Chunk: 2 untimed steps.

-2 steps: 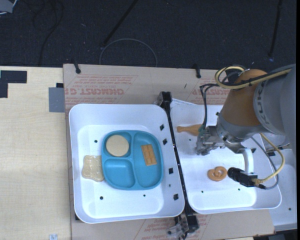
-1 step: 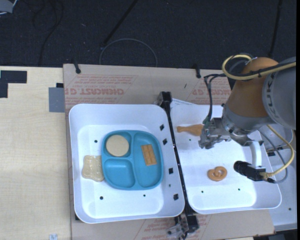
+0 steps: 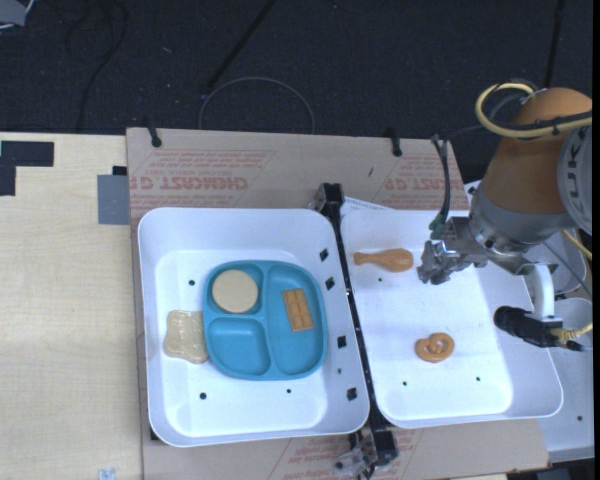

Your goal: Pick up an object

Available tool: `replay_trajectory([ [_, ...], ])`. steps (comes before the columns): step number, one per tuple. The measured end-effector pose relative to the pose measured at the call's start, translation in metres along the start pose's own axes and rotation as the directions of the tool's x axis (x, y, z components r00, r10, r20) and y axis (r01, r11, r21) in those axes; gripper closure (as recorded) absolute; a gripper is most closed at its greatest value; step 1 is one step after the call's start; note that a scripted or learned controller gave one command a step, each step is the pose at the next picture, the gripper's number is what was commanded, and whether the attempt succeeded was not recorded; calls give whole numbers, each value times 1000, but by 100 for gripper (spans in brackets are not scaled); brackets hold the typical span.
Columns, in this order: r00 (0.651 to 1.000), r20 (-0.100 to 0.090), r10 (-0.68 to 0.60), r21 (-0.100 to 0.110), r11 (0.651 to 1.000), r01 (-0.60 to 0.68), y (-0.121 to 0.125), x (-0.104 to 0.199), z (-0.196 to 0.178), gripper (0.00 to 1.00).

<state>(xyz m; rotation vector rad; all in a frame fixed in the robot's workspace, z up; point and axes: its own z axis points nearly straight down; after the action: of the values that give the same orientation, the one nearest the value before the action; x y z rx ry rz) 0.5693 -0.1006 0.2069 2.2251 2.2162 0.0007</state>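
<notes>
In the right bin (image 3: 480, 393) lie a tan drumstick-shaped piece (image 3: 385, 260) near the back left and a small orange pretzel-shaped piece (image 3: 434, 348) in the middle. My gripper (image 3: 437, 266) hangs over the right bin, just right of the drumstick's fat end and above the pretzel. Nothing shows between its fingers. The left bin (image 3: 180, 408) holds a blue divided tray (image 3: 265, 353) with a round tan disc (image 3: 234, 291) and a brown cracker-like bar (image 3: 298, 310) on it. A pale yellow piece (image 3: 186, 337) lies against the tray's left side.
The arm with its orange band (image 3: 537, 158) comes in from the right over the right bin's far corner. A black divider (image 3: 342, 298) runs between the bins. Cardboard (image 3: 240, 173) lies behind them, and a wooden bench top (image 3: 50, 308) stretches to the left.
</notes>
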Motion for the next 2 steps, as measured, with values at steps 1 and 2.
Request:
replay_trajectory([
  [1, 1000, 0, -4, 0, 1000, 4, 1, -1, -39, 100],
  [2, 1000, -2, -7, 6, 1000, 7, -8, 41, -30, 100],
])
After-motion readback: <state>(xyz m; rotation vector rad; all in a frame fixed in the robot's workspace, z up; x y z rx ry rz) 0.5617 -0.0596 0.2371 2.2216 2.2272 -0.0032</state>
